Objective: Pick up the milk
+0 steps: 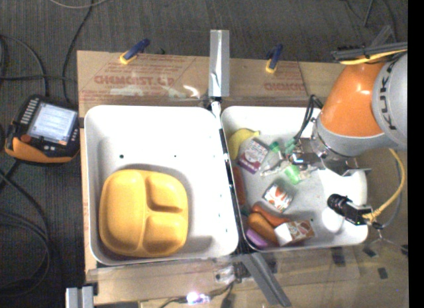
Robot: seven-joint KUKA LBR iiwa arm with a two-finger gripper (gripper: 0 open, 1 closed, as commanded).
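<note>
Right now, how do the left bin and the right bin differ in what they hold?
The left bin holds one large thing, a yellow divided tray, lying flat toward its near side. The right bin holds many small packaged items, crowded together, and the arm reaches over it from the right. Both bins are white, shallow and side by side.

"KUKA" partly shows on the arm point(397, 111); cardboard point(132, 78) print faint.
</note>
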